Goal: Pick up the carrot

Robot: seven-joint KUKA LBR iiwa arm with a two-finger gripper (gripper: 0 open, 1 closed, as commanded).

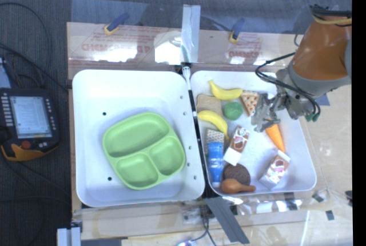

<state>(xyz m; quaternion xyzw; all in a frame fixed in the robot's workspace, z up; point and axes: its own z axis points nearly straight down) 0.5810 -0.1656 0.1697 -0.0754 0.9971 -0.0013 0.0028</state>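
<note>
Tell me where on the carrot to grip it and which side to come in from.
Grip the carrot across its thick upper end, coming straight down from above. It lies flat in the right bin, tapering toward the lower right, so the wide end gives the surest hold. The gripper is already at that end; the milk carton crowds the tip.

Divided tray (144, 150) in left bin (91, 90); carrot (276, 137) in right bin (306, 173).

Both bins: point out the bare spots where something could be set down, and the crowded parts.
Left bin: bare white floor rings the green divided plate, widest along the far wall and left side. Right bin: crowded; bananas, carrot, milk cartons and the gripper leave only a strip along its right wall.
</note>
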